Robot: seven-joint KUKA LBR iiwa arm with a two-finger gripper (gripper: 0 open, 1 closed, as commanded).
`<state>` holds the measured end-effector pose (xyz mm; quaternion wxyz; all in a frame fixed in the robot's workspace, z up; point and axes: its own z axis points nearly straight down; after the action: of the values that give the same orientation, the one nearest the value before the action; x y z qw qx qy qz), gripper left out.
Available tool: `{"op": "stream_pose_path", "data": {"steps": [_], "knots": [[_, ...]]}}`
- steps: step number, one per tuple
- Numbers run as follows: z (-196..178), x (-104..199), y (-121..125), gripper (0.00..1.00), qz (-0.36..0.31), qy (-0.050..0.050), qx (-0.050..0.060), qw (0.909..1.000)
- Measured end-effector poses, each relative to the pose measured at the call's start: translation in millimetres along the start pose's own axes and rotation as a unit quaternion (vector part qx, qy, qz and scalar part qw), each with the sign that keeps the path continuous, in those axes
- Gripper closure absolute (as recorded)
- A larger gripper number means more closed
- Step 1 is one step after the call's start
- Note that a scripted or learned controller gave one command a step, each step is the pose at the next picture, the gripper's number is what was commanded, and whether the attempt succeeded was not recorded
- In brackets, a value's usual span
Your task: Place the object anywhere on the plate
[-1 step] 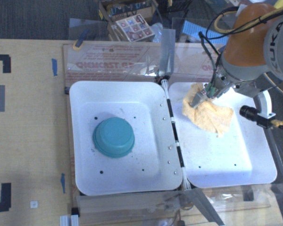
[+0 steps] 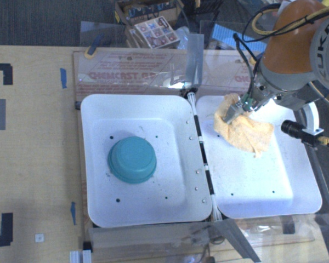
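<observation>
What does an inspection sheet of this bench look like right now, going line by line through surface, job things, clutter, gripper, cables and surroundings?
Surface: wooden bench bearing two white bins, left bin and right bin, side by side and touching.
Job things: teal plate upside down in the left bin; yellow cloth crumpled in the right bin's far part.
Clutter: dark specks on the left bin's floor.
Gripper: gripper low over the cloth's far edge, touching it; a real hold cannot be confirmed.
Cables: yellow and black cables looped along the arm.
Surroundings: box of printed cards behind the bench; blue tape and black marks on the wood.
</observation>
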<state>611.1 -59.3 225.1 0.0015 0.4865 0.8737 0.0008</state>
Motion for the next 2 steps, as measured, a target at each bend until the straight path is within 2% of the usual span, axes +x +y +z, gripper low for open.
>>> {"op": "stream_pose_path", "data": {"steps": [1, 2], "knots": [[8.3, 40.7, 25.9, 1.0, -0.198, 0.001, 0.0, 0.9802], [-3.6, 87.2, 43.8, 1.0, -0.388, 0.0, -0.001, 0.9217]]}}
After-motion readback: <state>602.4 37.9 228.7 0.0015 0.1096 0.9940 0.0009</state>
